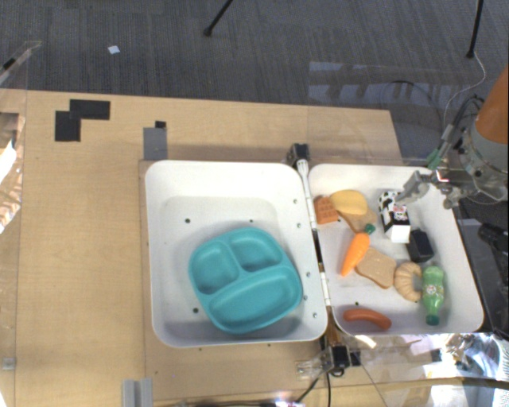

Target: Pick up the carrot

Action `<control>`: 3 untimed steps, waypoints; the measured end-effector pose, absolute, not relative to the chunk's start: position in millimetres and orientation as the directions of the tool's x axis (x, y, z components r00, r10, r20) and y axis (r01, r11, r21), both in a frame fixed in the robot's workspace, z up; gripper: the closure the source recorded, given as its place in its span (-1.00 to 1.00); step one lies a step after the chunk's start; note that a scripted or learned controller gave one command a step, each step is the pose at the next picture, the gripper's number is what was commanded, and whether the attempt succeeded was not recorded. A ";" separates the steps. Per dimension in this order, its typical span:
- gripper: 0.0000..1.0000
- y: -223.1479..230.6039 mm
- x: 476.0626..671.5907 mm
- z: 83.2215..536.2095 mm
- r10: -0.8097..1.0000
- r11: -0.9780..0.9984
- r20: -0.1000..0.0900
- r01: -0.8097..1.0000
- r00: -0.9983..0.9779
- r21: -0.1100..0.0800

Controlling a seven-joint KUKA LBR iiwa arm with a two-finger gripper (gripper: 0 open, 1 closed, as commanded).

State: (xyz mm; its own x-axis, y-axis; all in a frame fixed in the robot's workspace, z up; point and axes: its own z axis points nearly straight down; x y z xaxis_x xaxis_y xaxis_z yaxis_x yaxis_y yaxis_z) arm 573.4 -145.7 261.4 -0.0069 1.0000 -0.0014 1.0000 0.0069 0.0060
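Carrot lies tilted in right bin, touching bread slice. Probably light, rigid, smooth plastic; grip mid-body across width. Claw above carrot, grip state unclear.

A big wooden bench fills most of the view. Its top is light brown and smooth. On the far left of the bench there are black square marks, like tape stuck down in a step shape. A small grey block sits a bit to the right of them. Past the far edge of the bench is the floor. It is dark grey and looks like carpet. A tiny white scrap lies on it at the far left. Thin dark legs of some stand come down onto the floor at the far side, and another thin one stands at the far right.
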 end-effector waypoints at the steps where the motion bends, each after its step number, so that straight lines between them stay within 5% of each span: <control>1: -1.00 -83.5 566.0 147.4 0.993 0.122 0.004 0.993 -0.122 -0.005; 2: -1.00 -99.0 570.0 88.7 0.986 0.165 -0.002 0.986 -0.165 0.013; 3: 1.00 -96.3 573.3 101.6 0.986 0.167 -0.001 0.986 -0.168 0.022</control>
